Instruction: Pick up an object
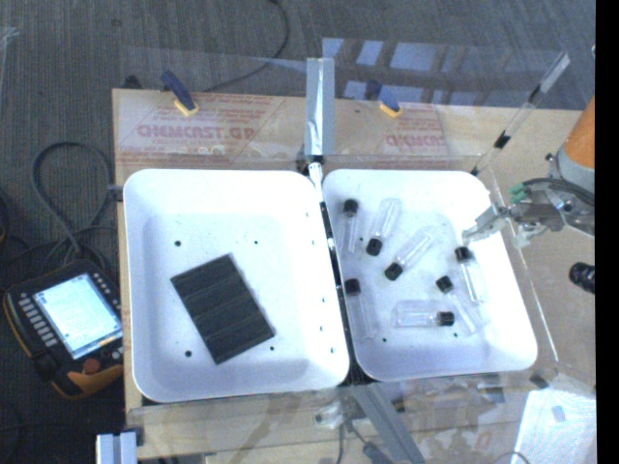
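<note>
Gripper point(484, 225) sits at the right bin's point(503, 351) right rim, fingers hard to read, cannot tell if spread or pressed. Clear black-capped vials point(423, 314) lie scattered in that bin, none between the fingers. Left bin point(155, 356) holds a dark ribbed block point(221, 307).

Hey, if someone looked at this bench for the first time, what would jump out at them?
Probably the dark ribbed slab lying at a slant in the left bin, stark against the white. Next, the scatter of clear vials with black caps across the right bin. The gripper sits at that bin's upper right edge, holding nothing visible.
</note>
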{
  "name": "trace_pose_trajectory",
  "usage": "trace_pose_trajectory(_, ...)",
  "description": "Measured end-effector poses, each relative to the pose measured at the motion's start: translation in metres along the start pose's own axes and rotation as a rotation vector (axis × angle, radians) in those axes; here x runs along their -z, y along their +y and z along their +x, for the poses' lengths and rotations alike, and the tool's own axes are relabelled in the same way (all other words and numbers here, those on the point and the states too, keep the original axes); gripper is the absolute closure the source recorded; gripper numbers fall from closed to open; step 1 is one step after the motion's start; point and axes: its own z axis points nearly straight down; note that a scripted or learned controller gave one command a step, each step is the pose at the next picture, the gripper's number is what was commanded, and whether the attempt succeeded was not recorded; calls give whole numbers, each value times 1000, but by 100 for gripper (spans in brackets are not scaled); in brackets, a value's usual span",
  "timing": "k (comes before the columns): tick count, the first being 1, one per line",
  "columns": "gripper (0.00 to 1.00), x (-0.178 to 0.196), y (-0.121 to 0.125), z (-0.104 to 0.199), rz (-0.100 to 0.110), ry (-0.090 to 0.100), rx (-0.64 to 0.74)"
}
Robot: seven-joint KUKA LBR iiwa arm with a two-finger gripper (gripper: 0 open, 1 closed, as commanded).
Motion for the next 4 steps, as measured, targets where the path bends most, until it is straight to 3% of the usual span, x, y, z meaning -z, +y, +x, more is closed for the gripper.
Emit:
trace_pose_trajectory(1,0,-130,-30,5,-5,8,19)
trace_pose_trajectory(2,0,-135,74,7,-19,3,83)
trace_pose_trajectory(3,0,-136,-7,34,-13,-6,166)
trace_pose_trajectory(4,100,-126,-5,34,-18,-7,165)
